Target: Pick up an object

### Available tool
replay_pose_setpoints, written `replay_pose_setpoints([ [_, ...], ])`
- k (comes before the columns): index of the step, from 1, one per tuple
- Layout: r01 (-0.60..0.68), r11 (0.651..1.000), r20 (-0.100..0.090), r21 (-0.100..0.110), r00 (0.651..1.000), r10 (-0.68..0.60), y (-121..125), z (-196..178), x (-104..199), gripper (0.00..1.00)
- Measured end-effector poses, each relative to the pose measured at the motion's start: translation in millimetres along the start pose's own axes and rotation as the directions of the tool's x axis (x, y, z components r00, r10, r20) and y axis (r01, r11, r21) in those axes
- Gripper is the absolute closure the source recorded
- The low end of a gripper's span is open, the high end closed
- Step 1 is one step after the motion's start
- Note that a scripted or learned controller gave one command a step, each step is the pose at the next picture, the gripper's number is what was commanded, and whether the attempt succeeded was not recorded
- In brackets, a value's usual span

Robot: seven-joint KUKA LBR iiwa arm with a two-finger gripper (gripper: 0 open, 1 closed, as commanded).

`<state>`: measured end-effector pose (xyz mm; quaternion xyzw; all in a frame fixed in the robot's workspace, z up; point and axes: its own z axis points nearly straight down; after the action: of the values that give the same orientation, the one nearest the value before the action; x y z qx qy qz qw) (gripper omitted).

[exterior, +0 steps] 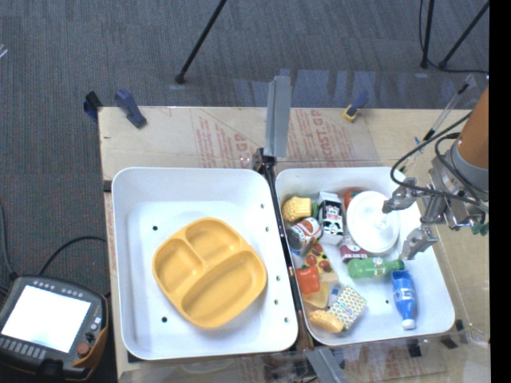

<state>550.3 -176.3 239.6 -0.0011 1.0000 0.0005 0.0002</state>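
A dark grey carpeted floor surrounds a pale wooden bench (200,134) printed with faded red lettering, and thin black stand legs cross the carpet behind it. The landmark here is the yellow divided plate (209,271), a smooth plastic tray with three compartments, lying in the left white bin (132,214). Far to the left of the plate, on the floor at the bench's corner, sits a handheld control pendant (49,324) with a bright blank screen. Up and left of the plate, blue clamps (128,107) grip the bench's back edge. Just right of the plate, across the shared rims, the right white bin (444,294) holds a jumble of toy food. Closest to the plate's right are a yellow corn piece (296,207), a small black-and-white carton (330,216), a red and white can (305,231), a slice of pizza (319,258) and a red pepper (308,278). Further right of the plate lie a round white lid-like dish (372,220), a green bottle (374,268) on its side, a patterned packet (348,303) and a blue bottle (404,296) with a white cap. Farthest right of the plate, the gripper (409,223) hangs over the right bin's far side with its two metal fingers spread apart and nothing between them; one fingertip is near the white dish, the other above the green bottle. Black cables loop above it.
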Motion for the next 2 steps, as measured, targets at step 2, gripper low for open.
replay_pose_setpoints([
  [2,0.071,0.997,-0.005,-0.002,0.997,-0.071,19,154,72,0.00],
])
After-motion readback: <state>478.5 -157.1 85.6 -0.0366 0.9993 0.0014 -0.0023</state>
